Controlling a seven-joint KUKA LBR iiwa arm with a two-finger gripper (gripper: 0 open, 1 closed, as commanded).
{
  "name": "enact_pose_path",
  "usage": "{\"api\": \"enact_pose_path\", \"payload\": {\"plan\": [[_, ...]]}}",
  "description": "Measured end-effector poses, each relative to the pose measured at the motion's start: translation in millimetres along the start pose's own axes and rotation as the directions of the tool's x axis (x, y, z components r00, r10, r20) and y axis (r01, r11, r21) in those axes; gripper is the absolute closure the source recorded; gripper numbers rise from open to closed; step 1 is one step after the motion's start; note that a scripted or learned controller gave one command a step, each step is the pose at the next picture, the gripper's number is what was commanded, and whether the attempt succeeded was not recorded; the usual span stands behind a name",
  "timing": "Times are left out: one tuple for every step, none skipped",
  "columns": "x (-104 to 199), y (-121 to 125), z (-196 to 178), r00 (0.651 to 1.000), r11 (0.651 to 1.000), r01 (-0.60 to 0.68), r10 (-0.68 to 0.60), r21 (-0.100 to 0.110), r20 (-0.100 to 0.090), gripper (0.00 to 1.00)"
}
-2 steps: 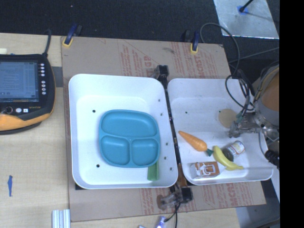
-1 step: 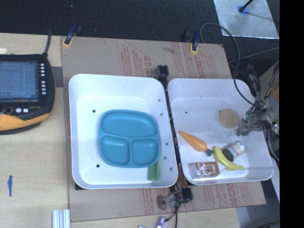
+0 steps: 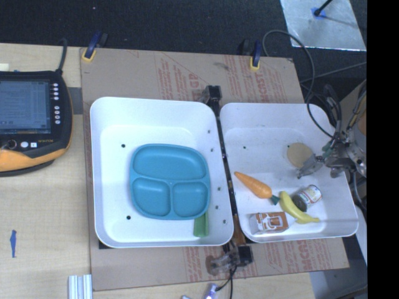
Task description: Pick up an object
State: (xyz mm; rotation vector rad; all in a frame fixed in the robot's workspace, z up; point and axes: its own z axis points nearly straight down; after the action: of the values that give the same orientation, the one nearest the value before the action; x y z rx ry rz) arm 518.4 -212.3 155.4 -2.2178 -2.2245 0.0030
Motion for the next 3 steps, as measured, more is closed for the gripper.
{"api": "enact_pose_path", "payload": {"plan": [[0.2,45.4,64.2,1.0,1.0,0.003,-0.003,0.002,0.001,0.0],[0.1,80.9,63.0,1.0,1.0,0.001,-0.001,0.0,-0.001,0.0],[1.2,9.5,-4.9,1.0,1.0,0.0,0.0,0.001,-0.001,0.0]]}}
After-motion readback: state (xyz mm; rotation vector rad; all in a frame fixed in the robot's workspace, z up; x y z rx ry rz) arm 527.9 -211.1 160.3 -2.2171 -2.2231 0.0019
